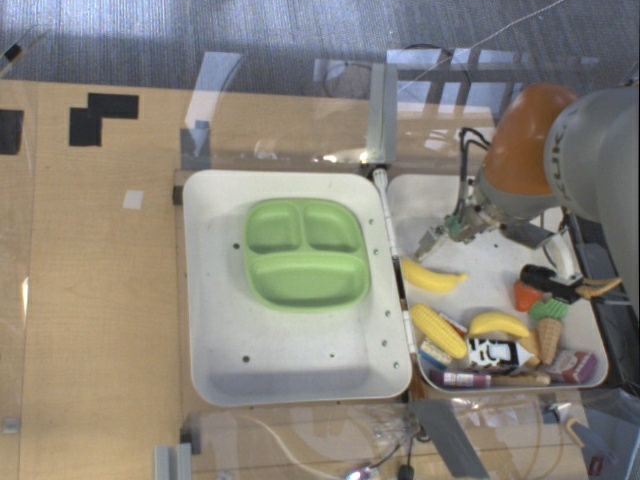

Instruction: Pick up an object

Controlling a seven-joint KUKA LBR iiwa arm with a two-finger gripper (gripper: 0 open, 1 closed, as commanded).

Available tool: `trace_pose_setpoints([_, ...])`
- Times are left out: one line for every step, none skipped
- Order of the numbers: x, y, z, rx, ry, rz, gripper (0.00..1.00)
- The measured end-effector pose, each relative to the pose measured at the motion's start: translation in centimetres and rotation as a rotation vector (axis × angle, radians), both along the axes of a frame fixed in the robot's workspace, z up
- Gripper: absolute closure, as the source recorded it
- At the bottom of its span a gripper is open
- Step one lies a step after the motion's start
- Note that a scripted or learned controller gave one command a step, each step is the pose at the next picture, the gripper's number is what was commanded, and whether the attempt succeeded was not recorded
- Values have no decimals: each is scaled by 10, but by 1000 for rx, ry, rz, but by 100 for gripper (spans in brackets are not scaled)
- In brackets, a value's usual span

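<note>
The hand (447, 230) hangs in the right bin (430, 200), fingers apart, holding nothing. A banana (432, 277) lies just below it. Reaching step. Next it should go down and close on the banana.

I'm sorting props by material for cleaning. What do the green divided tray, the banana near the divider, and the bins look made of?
The green divided tray looks like moulded plastic, matte, one even colour with rounded compartment edges. The banana is probably a plastic toy: flat, uniform yellow, smooth, though the picture leaves this open. The left bin and the right bin seem to be thin white plastic, faintly glossy.
</note>
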State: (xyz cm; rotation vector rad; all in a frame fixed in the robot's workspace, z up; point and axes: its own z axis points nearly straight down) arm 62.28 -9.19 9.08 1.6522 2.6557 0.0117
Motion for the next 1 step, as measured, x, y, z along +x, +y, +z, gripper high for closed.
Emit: trace_pose_setpoints([-34,-41,76,-1,7,5,0])
